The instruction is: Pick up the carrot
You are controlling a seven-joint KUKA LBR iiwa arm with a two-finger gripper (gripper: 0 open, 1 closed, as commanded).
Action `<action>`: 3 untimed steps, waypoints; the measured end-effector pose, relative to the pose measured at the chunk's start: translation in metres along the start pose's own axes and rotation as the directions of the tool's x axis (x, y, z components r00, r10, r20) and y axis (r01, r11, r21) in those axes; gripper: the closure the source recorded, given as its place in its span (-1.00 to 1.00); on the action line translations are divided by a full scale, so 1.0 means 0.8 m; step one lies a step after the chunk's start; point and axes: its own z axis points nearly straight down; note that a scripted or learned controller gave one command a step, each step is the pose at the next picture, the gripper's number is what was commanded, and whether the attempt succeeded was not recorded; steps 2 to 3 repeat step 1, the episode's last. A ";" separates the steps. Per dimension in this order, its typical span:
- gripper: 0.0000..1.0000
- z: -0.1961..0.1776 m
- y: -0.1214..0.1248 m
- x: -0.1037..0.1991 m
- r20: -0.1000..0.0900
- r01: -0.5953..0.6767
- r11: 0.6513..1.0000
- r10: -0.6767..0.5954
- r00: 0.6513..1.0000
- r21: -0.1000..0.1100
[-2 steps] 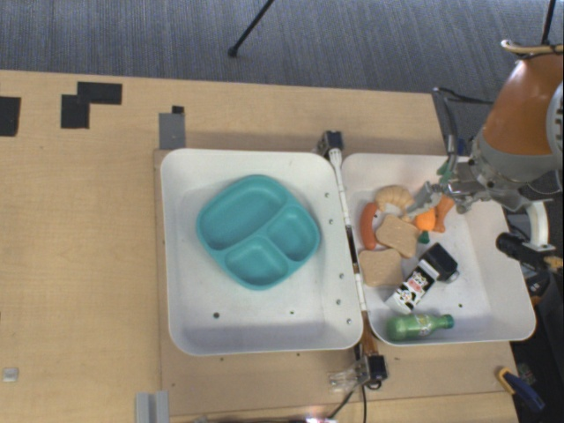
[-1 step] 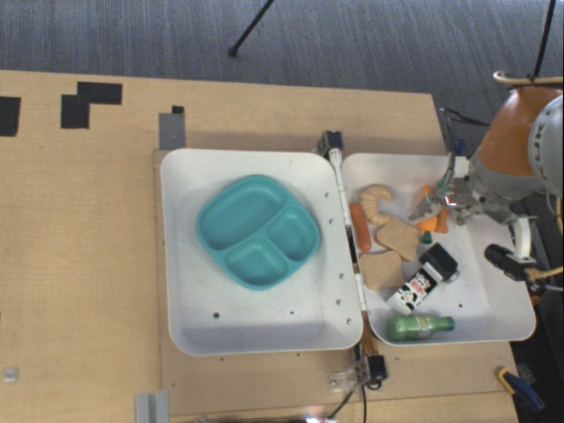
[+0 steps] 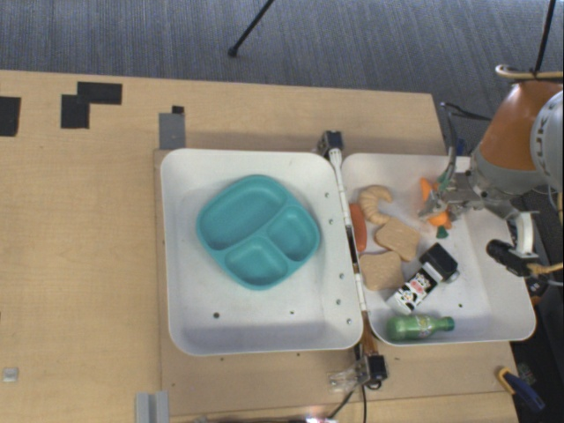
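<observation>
You'll find the carrot [image 3: 433,204] in the right bin [image 3: 493,324], toward its far side, an orange piece with a small green tip at its near end. The end effector [image 3: 443,192] sits right over it, reaching in from the right, and its metal fingers [image 3: 450,167] stand on either side of the orange piece. Whether they are pinching the carrot or merely straddling it you cannot tell from this angle, and the carrot looks to lie low against the bin floor.

Behind the end effector you see the grey arm [image 3: 529,161] with its orange band [image 3: 515,122] above the wrist, leaning over the bin's right edge.

Left of the carrot, in the same bin, lies a tan croissant [image 3: 374,200], curved, near the far left corner. Just beside the divider is a reddish sausage [image 3: 358,225], lying lengthwise along the bin wall. Two slices of toast [image 3: 392,249] rest in the middle, one overlapping the other. Nearer you, a black and white carton [image 3: 425,278] lies tilted on its side, and a green bottle [image 3: 421,326] lies flat along the near wall.

The left bin [image 3: 189,324] holds a teal divided plate [image 3: 257,230], set roughly in the middle, with three compartments. Both bins sit side by side on the light wooden table [image 3: 79,263], touching along their shared edge.
</observation>
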 end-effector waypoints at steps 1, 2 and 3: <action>1.00 -0.160 -0.021 0.080 -0.002 -0.137 0.991 0.137 0.991 -0.002; 1.00 -0.160 -0.021 0.080 -0.002 -0.137 0.991 0.137 0.991 -0.002; 1.00 -0.160 -0.021 0.080 -0.002 -0.137 0.991 0.137 0.991 -0.002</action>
